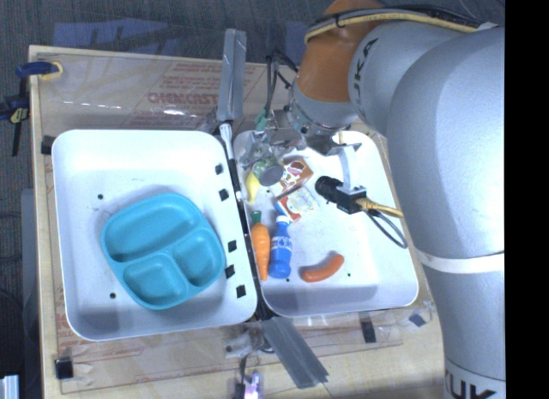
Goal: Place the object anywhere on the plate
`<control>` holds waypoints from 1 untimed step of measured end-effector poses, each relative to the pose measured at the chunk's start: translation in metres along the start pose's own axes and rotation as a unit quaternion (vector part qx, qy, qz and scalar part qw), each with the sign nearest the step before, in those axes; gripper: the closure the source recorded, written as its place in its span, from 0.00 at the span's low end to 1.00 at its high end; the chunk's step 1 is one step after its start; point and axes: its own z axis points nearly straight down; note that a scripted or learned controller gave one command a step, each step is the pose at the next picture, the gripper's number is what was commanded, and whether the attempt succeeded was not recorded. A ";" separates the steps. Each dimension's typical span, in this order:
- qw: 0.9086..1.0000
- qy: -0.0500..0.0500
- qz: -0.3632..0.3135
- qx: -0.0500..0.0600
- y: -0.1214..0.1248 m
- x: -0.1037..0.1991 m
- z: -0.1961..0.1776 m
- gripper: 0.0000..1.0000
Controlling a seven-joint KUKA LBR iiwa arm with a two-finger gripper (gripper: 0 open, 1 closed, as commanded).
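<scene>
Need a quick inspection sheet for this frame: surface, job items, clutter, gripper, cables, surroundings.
Surface: wooden bench bearing left bin and right bin.
Job's things: blue plate in left bin, three compartments; carrot, blue bottle, sausage, yellow item in right bin.
Clutter: red-and-white packet.
Grippers: gripper low over right bin's far left corner.
Cables: black cable across right bin.
Surroundings: blue clamp at bench corner.

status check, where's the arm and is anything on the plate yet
Gripper low over right bin, far-left corner. Blue plate in left bin bare. Carrot, bottle, sausage lie loose.
</scene>
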 end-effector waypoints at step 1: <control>0.997 0.000 -0.079 0.002 0.000 0.063 0.001 1.00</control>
